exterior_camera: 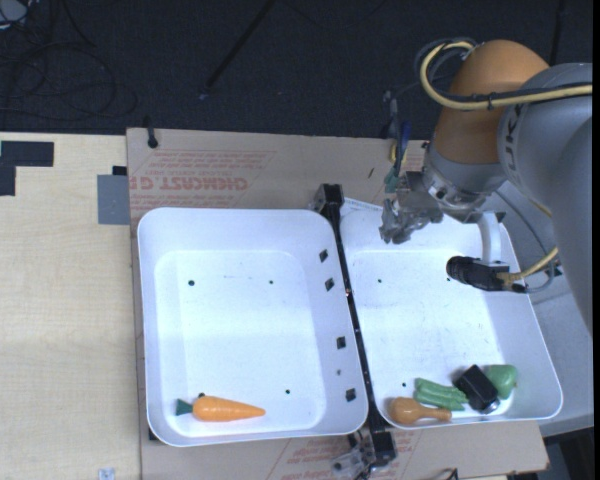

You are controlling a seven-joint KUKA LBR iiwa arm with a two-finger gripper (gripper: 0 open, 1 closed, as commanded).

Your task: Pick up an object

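An orange toy carrot lies at the near left corner of the left bin. In the right bin, along the near edge, lie a tan pear-shaped toy, a green vegetable toy, a black block and a green piece behind it. My gripper hangs over the far left corner of the right bin, well away from those toys, with nothing seen between its fingers.
A black divider strip runs between the two bins. A black cylindrical part with cabling juts out beside the arm over the right bin's far right. Cardboard lies under the bins.
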